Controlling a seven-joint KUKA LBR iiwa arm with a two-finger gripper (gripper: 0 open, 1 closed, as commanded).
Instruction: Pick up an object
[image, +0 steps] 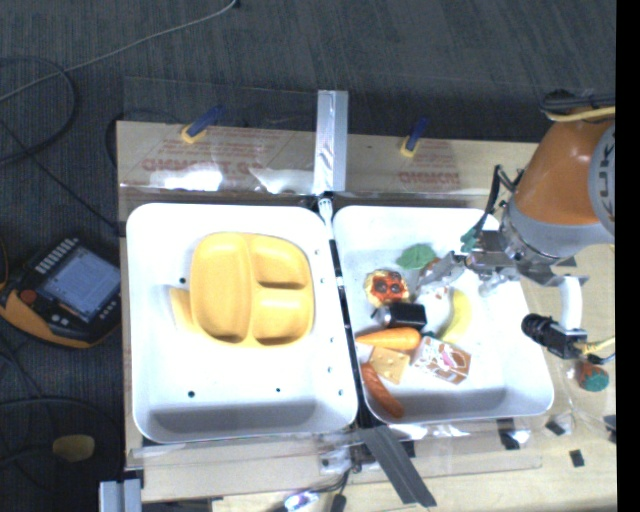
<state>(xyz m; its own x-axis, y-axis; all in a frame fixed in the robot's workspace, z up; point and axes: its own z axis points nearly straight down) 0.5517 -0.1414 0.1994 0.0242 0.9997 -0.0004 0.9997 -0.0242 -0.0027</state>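
On the floor at the far left a handheld control pendant (72, 290) is seen lying on dark carpet, well apart from the worktop (150, 150); next comes the left bin (150, 400), in which 1 yellow divided tray (250, 285) is set, its 3 compartments facing up; a metal divider strip (331, 140) is seen rising between the 2 bins at the far side; the right bin (520, 390) carries the clutter from which 1 object is to be picked: an orange carrot-like piece (388, 338) lying with its long axis across the view, a reddish sausage-like piece (381, 391) slanted toward the near wall, a small patterned packet (441, 359), a round orange-and-dark item (387, 287), a green leaf-shaped piece (418, 256) and a yellow banana (459, 314) whose long axis runs roughly from far to near; the pincer (462, 268) is held over the middle of the right bin, reaching in from the right, and whether it is spread or pressed together cannot be told, nothing being visibly pinched; the banana is judged the nearest candidate, lying just beside and toward the near side of the pincer, so a short move toward the near wall, with the pincer turned across the banana's long axis, would be called for; the bin floor is smooth and white, and room around the banana is judged tight on its left, where a dark block (405, 314) sits close.
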